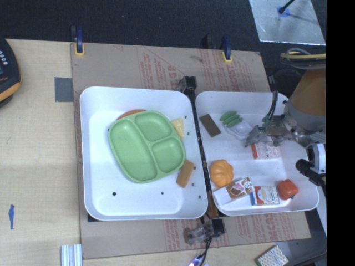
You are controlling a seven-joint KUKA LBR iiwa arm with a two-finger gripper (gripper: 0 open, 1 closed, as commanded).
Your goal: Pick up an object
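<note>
Bench, one moment, viewed from above at a slant.

Left bin (94, 148): held a green divided plate (146, 144) with three compartments, lying tilted across the middle. An orange-red edge (131, 113) showed from beneath the plate's upper rim; what it belonged to could not be told. A pale yellow piece (177, 127) lay touching the plate's right side. A tan block (185, 173) lay just beside the plate's lower right corner.

Right bin (244, 97): held a dark brown flat bar (210, 124) near the upper left, a green pea pod (230, 117) just right of it, an orange pumpkin-shaped toy (221, 172) by the left wall, a small carton (239, 188) with a printed face near the front wall, a second printed box (265, 195) beside that, and a red tomato-like toy (287, 189) in the front right corner. A red-and-white printed card (268, 151) lay flat near the middle.

Gripper (265, 137): low over the right bin, directly above the card's upper edge, the arm (308, 101) entering from the right. The fingers appeared spread, with nothing visible between them, though the metal parts blurred against the white floor. A clear wrapper (240, 129) lay just left of the gripper.

All listed objects rested on the bin floors.
</note>
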